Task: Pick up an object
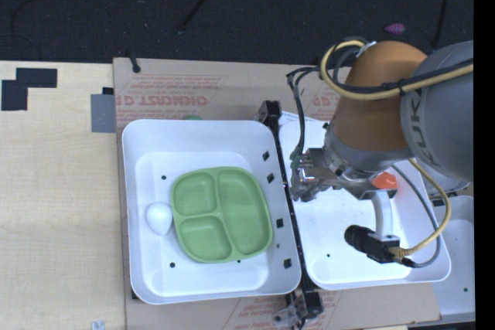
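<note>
So the pincer (303, 180) sat low over the left edge of the right bin (334, 265), right up against the wall between the two bins. Honestly couldn't tell if it was apart or together, since the wrist blocked it. Closest candidate was a small orange thing (384, 182) in that same bin, to the pincer's right and half tucked under the arm, so its long axis was anyone's guess. Going the other way, over the wall in the left bin (147, 154), lay a green divided plate (220, 212) with a white ball (159, 218) touching its left rim. My guess is the orange one was the shorter trip.
</note>
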